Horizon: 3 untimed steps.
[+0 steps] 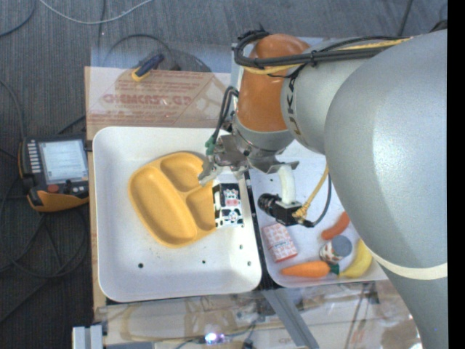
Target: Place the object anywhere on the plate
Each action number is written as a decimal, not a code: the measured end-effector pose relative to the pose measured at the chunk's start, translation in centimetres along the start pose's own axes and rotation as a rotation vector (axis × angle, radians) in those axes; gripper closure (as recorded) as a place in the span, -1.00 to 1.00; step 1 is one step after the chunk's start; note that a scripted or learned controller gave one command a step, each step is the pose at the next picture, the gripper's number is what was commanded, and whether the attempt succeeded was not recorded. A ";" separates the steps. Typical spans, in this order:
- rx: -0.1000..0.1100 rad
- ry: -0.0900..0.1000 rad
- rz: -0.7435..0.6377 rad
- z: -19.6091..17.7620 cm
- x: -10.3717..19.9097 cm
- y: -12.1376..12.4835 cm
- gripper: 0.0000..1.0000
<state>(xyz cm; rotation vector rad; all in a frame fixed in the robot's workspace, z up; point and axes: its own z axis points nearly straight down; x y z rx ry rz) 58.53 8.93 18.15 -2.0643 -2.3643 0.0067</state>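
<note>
A yellow plate (pixel 171 198) with three sections lies in the left white bin (pixel 123 267). My gripper (pixel 227 206) hangs at the plate's right edge, close to the wall between the two bins, with the grey and orange arm above it hiding much of the right bin. I cannot make out anything held in it. In the right bin (pixel 320 177) lie a pink packet (pixel 280 242), an orange carrot (pixel 306 270), a yellow banana (pixel 358 260), a round tin (pixel 336 249) and a red-orange piece (pixel 336 226).
A cardboard sheet (pixel 152 104) lies behind the left bin. An orange-cased handheld screen (pixel 54 169) sits on the floor to the left. The left bin's bare floor spreads in front of the plate.
</note>
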 end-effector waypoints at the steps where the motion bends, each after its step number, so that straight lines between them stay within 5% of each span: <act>1: -0.001 -0.003 -0.271 -0.4 5.5 2.5 1.00; 2: -0.001 -0.002 -0.588 0.9 7.3 2.3 1.00; 3: -0.002 -0.001 -0.588 0.8 7.3 2.3 -1.00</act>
